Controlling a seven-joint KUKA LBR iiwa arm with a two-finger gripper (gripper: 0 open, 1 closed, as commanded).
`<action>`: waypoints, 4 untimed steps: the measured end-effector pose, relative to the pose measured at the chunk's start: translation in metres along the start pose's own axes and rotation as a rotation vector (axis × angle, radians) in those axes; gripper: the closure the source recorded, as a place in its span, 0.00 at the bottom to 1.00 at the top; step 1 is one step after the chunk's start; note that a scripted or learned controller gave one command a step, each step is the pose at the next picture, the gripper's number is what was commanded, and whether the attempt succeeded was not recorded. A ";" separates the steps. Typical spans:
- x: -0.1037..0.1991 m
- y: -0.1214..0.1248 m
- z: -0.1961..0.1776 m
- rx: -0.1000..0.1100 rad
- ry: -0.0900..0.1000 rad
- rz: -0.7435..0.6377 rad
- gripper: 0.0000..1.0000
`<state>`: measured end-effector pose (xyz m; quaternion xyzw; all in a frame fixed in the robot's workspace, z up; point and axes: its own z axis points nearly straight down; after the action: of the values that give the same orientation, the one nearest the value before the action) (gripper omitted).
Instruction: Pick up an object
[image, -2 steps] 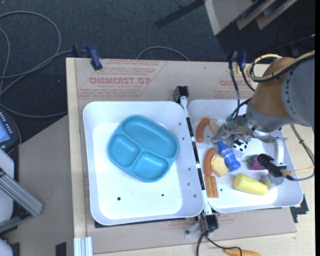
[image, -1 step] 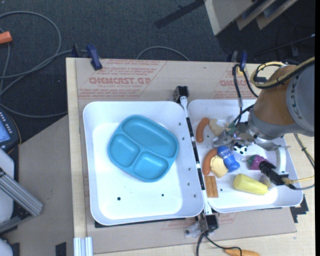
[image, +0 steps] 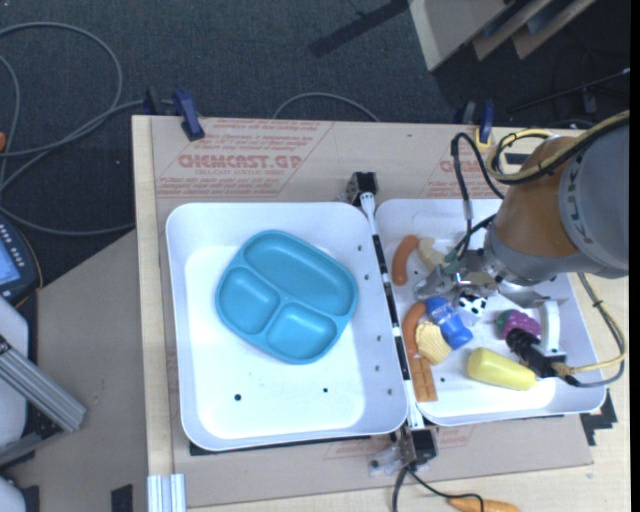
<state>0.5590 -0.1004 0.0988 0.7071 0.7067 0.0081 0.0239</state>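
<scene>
Looking at the hand (image: 458, 282) first: it's down low inside the right bin (image: 520, 405), hanging off the grey-and-orange arm (image: 560, 210), and honestly I can't tell from this angle whether it's clenched, released or has anything in it, since the wrist covers most of it. The closest candidate for a pick looks like the blue toy (image: 452, 326), sitting just below the hand toward the middle of that bin, touching a yellowish ridged piece (image: 432, 344). My guess is it's light hollow plastic, stiff and a bit slick, so I'd take it across its narrower sides and not on a rounded end where it could squirt out. It's packed in with its neighbours, so getting around it cleanly could be fiddly. Also in that bin: an orange sausage (image: 403, 258) near the dividing wall, another orange piece (image: 412, 318) below it, a brown stick (image: 424, 382) along the front, a fat yellow lemon-shaped thing (image: 500, 370) and a small purple piece (image: 519, 323) on the far right. There's a black-and-white speckled bit right by the hand but it's too small to identify. The left bin (image: 280, 405) just holds a blue divided plate (image: 287, 295), lying flat, well apart from the action. Both bins sit side by side on the tabletop (image: 250, 160).
</scene>
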 end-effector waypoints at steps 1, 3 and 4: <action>-0.002 0.004 -0.015 -0.011 0.000 0.004 1.00; -0.024 -0.008 0.002 0.014 0.020 -0.005 0.00; -0.034 -0.021 0.002 0.005 0.014 -0.008 0.00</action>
<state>0.5380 -0.1342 0.0968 0.7041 0.7098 0.0112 0.0170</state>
